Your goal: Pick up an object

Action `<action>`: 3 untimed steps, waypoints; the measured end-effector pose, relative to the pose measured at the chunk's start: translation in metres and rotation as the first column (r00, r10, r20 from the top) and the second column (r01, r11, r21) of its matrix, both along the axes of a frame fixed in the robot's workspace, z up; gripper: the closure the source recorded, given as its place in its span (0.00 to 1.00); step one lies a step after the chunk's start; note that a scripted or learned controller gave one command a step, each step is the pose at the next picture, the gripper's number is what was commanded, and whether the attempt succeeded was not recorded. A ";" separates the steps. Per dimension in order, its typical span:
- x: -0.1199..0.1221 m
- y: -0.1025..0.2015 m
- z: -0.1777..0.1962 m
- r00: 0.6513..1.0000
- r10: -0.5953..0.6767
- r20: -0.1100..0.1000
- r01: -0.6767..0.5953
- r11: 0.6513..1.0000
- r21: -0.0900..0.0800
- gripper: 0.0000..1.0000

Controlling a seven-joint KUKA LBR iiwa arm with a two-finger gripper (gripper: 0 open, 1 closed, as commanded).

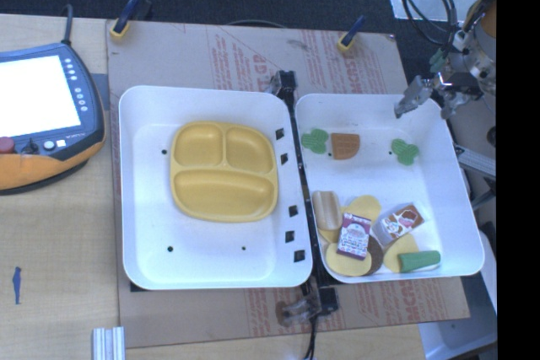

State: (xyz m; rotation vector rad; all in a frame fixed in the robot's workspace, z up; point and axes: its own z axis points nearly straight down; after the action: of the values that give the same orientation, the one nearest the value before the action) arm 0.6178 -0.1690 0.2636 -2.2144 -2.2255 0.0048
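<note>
Above the right bin's (468, 206) far right corner hangs the gripper (419, 99), grey fingers pointing toward the bin's left, the arm (472, 55) behind it at the frame's right edge. Whether the fingers stand wide or narrow cannot be told from this angle; nothing shows between them.

Inside the right bin, the objects lie in two groups. Along the far side sit a green piece (315, 140) by the left wall, a brown waffle (344, 145) just beside it, and a second green piece (405, 151) apart to the right, nearest the gripper but not touched by it. Toward the near side lies a cluster: a tan bun (326, 209) against the left wall, a yellow disc (364, 207), a red packet (354, 235) lying over a second yellow disc (348, 261), a brown-and-white carton (398, 222) tilted beside the packet, and a green block (418, 260) at the near wall. Several of these touch or overlap.

Within the left bin (139, 181) rests a yellow tray (224, 171) with three compartments, flat and roughly centred.

Both bins sit on a cardboard sheet (219, 55) held by clamps (125, 17) at its far edge. A pendant (42, 118) with a bright screen lies on the bench at the left.
</note>
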 end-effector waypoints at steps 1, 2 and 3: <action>-0.047 0.050 -0.089 1.000 0.004 -0.012 -0.004 1.000 0.005 0.00; -0.146 0.064 -0.155 1.000 -0.001 -0.007 0.002 1.000 0.003 0.00; -0.143 -0.050 -0.144 1.000 -0.010 0.005 0.010 1.000 -0.006 0.00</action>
State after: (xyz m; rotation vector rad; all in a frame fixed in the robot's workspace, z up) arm 0.4753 -0.2193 0.1195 -2.2314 -2.2195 0.0061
